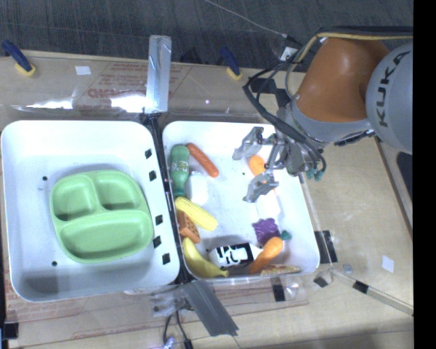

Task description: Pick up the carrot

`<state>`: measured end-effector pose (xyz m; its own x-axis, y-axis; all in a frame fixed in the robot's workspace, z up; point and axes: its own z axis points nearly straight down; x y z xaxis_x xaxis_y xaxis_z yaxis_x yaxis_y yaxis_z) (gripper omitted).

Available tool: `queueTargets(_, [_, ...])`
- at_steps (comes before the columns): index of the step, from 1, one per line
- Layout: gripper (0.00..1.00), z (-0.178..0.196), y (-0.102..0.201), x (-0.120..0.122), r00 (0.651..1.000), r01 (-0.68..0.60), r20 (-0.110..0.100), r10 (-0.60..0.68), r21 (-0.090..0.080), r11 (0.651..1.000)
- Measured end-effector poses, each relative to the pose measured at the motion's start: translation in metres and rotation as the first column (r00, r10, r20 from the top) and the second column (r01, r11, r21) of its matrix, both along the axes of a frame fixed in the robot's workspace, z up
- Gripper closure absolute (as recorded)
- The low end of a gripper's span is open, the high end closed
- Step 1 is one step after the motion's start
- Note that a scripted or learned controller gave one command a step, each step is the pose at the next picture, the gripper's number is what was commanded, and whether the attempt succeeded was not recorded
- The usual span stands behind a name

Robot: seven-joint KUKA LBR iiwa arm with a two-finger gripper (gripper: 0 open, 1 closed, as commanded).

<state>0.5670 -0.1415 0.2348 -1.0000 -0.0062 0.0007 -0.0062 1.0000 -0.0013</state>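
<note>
In the right bin [305, 217], the claw [256, 167] stands wide, an orange piece [256, 165] between its fingers, grip unconfirmed. One carrot [203, 161] lies by the green bottle [179, 167], another [269, 252] near the front wall. Likely light, stiff, smooth; grasp mid-length. One corn [195, 213], one banana [200, 263].

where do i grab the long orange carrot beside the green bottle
I'd grip the long orange carrot just past its middle, toward the end pointing away from the green bottle, coming down from above with fingers across its width. It lies flat and slanted, and its other end sits close to the bottle.
</note>
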Motion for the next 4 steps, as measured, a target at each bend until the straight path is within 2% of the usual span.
queueTargets(1, [0.0, 0.005, -0.042, 0.052, 0.995, 0.096, 0.004, -0.096, 0.0, 0.995])
queueTargets(2, [0.0, -0.08, -0.066, 0.085, 0.999, -0.042, -0.003, 0.042, 0.003, 0.999])
queueTargets(3, [0.0, -0.145, -0.065, 0.07, 0.996, -0.091, -0.002, 0.091, 0.002, 0.996])
queueTargets(4, [1.0, -0.131, -0.064, 0.074, 0.995, -0.098, 0.005, 0.098, 0.0, 0.995])
